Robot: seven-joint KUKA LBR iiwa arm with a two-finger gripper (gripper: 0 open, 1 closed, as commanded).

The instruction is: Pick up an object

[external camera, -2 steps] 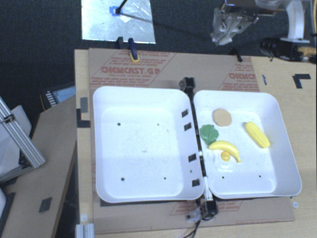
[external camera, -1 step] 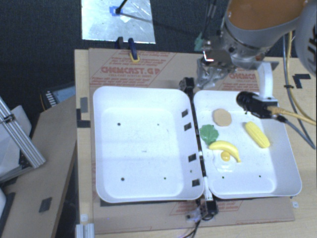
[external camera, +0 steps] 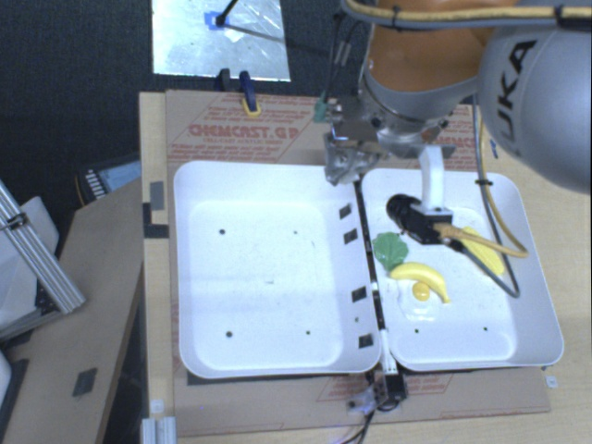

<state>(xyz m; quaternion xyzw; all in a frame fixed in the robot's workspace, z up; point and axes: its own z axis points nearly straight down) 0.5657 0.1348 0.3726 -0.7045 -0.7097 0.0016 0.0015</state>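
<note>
My gripper (external camera: 346,168) hangs over the far end of the divider between the two white bins, near the back rim of the right bin (external camera: 532,326). In that bin, close to the divider, lie a green leafy piece (external camera: 389,246), a yellow banana (external camera: 422,275) and a white fried egg with a yellow yolk (external camera: 418,298). These three things lie toward the front from the gripper, well apart from it. Nothing shows at the gripper's tip. The arm's orange and grey body covers the back part of the right bin.
The left bin (external camera: 190,248) stands beside the right one on a cardboard sheet (external camera: 242,129). A blue clamp (external camera: 248,87) and a shiny metal plate (external camera: 220,24) sit behind the bins. An aluminium frame (external camera: 37,262) stands at the left.
</note>
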